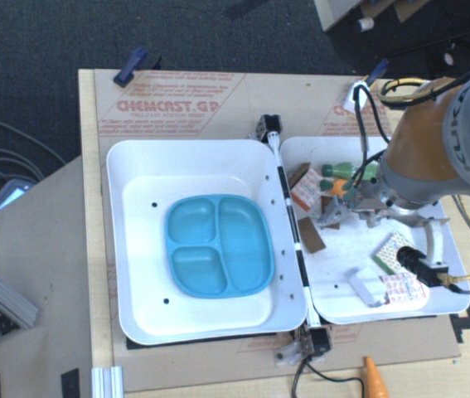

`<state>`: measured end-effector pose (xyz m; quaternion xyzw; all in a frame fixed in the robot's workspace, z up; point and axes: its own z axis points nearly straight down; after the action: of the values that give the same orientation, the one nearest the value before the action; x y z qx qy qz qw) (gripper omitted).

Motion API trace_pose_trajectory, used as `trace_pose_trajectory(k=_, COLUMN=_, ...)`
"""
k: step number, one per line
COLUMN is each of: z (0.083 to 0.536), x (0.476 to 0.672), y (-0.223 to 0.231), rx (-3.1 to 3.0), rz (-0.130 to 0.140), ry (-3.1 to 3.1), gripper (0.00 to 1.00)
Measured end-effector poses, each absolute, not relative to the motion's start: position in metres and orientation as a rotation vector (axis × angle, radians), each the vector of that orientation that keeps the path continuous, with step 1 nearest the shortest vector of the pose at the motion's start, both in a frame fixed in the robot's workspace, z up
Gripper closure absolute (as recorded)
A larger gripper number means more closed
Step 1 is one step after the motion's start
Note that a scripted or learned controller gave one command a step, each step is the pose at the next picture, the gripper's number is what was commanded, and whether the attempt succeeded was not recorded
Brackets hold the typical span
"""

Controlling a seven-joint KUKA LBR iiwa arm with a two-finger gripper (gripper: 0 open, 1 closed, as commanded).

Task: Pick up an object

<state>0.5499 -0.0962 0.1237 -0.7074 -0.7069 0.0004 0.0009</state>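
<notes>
My gripper (336, 213) is low inside the right bin (334, 301), near its left-middle part. It hangs just above and to the right of a brown block (310, 236). A red-and-white packet (305, 191) lies to its upper left. Behind it are a green bottle-like thing (340, 171) and a small orange piece (337, 186), close to the wrist. The wrist hides what is directly under the gripper, and I see nothing clearly held.
A blue divided plate (218, 245) lies in the left bin (127, 222). At the front right of the right bin are a green-and-white packet (388, 251), a pink-patterned packet (402, 289) and a pale grey block (365, 285). The arm (425, 139) covers the bin's back right.
</notes>
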Motion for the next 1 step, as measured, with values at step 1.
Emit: trace_pose_trajectory(k=1, z=0.0844, x=0.5951, y=-0.1051, rx=-2.221, rz=0.0, ry=-2.222, gripper=0.0)
